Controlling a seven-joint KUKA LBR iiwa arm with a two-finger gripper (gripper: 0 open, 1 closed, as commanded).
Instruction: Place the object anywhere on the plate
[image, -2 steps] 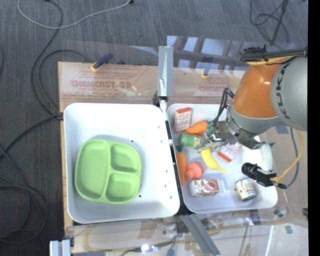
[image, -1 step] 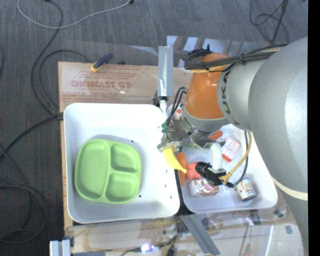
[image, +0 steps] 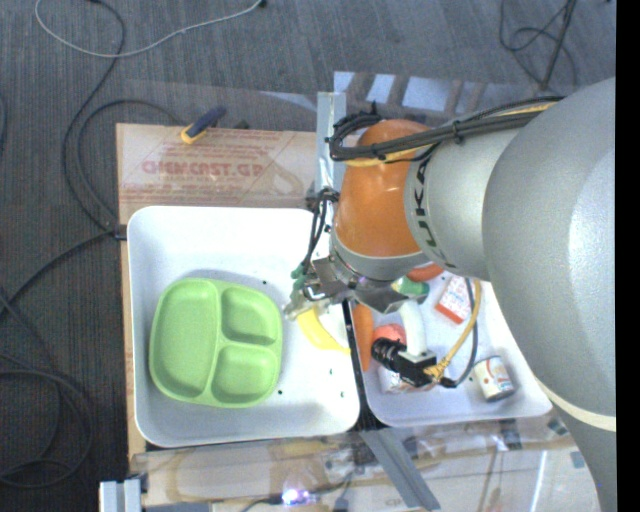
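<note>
A green plate with three compartments lies in the left white bin, toward its lower left. A yellow object, banana-like, sits at the left bin's right edge, right of the plate. My gripper hangs just above the yellow object's upper end, close beside the plate's right rim. The grey arm with its orange band comes in from the right and hides much of the right bin. Whether the gripper touches the yellow object cannot be made out.
The right bin holds several items: a small can, an orange-and-white packet, an orange carrot-like piece and a white bottle. A black-and-yellow cable fitting hangs from the wrist. A cardboard sheet lies behind the left bin.
</note>
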